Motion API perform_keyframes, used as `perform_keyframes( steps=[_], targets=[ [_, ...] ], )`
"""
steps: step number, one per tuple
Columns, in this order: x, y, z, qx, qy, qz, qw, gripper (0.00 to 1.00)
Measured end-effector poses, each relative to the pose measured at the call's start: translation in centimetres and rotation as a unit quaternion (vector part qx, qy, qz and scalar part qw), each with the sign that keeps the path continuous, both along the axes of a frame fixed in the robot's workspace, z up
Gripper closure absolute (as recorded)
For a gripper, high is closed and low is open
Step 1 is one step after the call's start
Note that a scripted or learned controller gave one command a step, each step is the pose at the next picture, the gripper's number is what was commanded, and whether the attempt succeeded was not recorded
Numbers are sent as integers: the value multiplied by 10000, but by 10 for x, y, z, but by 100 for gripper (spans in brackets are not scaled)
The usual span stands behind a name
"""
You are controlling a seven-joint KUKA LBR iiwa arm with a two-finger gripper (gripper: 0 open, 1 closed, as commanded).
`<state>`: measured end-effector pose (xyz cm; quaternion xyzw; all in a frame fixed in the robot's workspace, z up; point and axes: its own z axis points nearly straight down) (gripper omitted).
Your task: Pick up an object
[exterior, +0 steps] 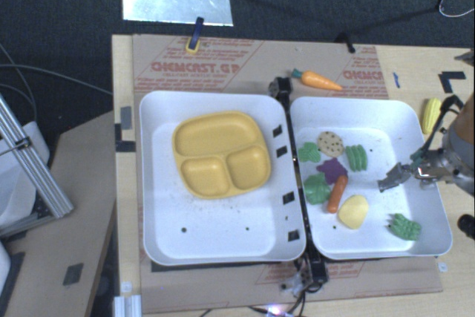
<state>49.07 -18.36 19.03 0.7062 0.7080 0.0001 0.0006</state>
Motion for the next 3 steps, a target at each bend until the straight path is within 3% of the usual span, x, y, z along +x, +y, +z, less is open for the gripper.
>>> perform_keyframes(
  steps=[1,2,3],
  targets=[
    [60,28,-110,5,-8,28,10000,0],
    [-7,54,-107,19,31,-9,10000,0],
    [-3,52,-95,4,-17,-6,10000,100]
  ],
)
